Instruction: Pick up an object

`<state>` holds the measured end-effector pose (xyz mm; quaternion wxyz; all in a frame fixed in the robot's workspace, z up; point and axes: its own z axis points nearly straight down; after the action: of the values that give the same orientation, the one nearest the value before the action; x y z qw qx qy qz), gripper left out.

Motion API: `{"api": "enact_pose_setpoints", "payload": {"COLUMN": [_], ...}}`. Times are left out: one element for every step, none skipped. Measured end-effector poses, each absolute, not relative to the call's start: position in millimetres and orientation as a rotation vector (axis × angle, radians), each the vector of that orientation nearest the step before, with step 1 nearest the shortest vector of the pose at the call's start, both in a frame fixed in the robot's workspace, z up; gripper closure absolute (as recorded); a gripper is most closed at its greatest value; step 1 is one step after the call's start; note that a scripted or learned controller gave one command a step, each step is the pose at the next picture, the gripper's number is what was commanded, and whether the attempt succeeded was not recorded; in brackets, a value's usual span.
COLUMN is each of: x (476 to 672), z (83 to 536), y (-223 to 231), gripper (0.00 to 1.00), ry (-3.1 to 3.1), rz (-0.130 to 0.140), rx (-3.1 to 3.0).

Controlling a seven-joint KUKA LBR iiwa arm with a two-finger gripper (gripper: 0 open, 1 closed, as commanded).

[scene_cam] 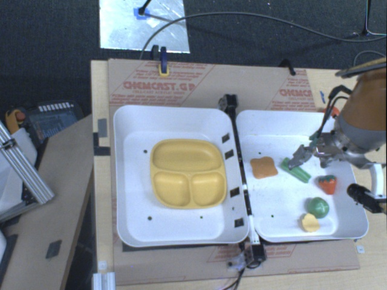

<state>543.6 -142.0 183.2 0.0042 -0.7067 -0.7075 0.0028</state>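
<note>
Fingers [298,160] low over green block [295,171] in right bin [275,234]; whether spread or pinching, cannot tell.

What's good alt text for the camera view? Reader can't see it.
The gripper sits low over the right bin, at a green piece lying between a tan slice and a red piece. A green ball and a yellow piece lie nearer the front. The left bin holds a yellow divided tray.

Grey arm [363,132], broad orange band above the wrist, metallic grey wrist housing behind the fingers [297,159], black cable alongside
</note>
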Motion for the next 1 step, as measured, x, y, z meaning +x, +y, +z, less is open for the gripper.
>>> {"api": "enact_pose_setpoints", "payload": {"x": [546.5], "z": [188.9], "y": [-141.9], "gripper": [0.0], "ry": [-2.226], "rz": [-0.001], "rx": [-2.218]}}
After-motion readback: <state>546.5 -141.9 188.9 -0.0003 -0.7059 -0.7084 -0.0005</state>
